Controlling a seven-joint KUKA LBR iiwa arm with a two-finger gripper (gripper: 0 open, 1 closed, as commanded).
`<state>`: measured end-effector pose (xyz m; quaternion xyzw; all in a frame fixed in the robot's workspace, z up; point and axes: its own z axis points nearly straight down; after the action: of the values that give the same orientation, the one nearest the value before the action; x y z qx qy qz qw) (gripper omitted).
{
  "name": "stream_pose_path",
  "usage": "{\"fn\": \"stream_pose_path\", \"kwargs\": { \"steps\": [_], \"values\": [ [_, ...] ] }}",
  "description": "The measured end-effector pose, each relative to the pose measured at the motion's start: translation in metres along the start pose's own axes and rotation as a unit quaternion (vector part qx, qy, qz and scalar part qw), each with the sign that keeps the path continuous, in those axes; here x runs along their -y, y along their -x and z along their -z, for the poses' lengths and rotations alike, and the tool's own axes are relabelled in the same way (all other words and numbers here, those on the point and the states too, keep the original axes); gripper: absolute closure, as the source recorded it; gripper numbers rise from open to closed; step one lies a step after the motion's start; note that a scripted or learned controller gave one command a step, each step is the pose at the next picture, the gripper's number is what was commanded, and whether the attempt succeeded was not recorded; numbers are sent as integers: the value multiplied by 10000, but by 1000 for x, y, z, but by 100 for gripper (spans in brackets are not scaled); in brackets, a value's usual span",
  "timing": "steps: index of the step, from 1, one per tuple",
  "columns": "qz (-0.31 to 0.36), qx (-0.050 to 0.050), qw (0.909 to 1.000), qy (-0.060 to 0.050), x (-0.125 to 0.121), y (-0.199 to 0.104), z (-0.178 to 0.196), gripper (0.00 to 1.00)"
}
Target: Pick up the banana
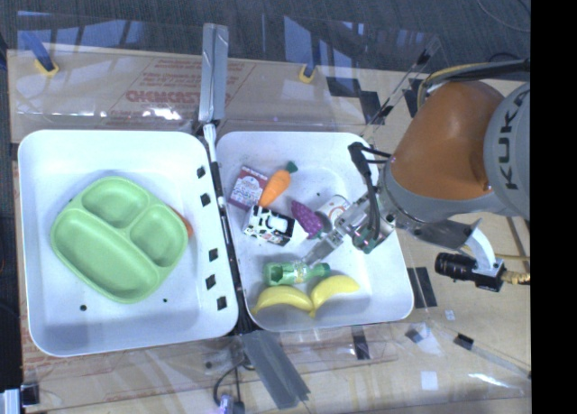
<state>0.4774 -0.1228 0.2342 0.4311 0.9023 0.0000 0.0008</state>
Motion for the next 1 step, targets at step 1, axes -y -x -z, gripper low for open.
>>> {"fn": "stream_pose_path", "kwargs": {
  "steps": [1],
  "values": [
    [-106,-24,9999,-13,12,12,-137,0]
  ]
}}
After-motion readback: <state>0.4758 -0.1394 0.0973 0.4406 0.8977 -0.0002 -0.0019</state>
